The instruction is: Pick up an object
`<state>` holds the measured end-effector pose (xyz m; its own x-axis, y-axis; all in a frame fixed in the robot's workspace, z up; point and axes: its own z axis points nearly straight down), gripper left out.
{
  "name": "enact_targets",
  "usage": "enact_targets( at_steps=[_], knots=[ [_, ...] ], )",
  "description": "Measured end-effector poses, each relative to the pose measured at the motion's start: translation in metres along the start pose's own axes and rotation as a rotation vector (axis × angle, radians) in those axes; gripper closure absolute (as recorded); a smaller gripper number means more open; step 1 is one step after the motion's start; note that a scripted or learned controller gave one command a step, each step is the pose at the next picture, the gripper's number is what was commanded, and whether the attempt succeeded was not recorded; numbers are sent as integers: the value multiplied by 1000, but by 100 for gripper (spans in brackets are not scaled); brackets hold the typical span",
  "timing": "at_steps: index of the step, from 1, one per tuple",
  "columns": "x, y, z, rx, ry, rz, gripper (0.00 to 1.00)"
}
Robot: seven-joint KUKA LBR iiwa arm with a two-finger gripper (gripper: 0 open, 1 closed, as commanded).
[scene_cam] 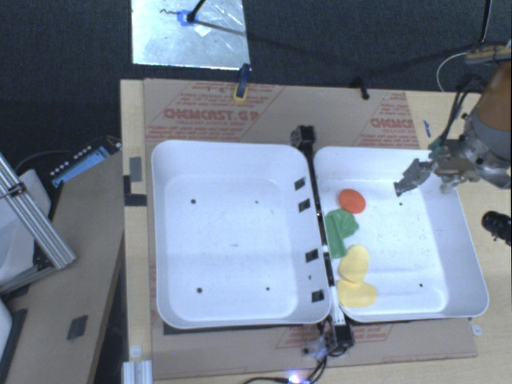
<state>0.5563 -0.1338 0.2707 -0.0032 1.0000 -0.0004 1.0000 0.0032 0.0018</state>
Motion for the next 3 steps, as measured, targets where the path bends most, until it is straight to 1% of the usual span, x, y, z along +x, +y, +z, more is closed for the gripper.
enact_targets(
  at_steps=[1, 2, 3],
  knots=[
    [32, 45, 53, 2, 1, -5, 0],
    [28, 82, 105, 0, -1, -3, 0],
    [41, 112, 191, 2, 0, -3, 0]
  ],
)
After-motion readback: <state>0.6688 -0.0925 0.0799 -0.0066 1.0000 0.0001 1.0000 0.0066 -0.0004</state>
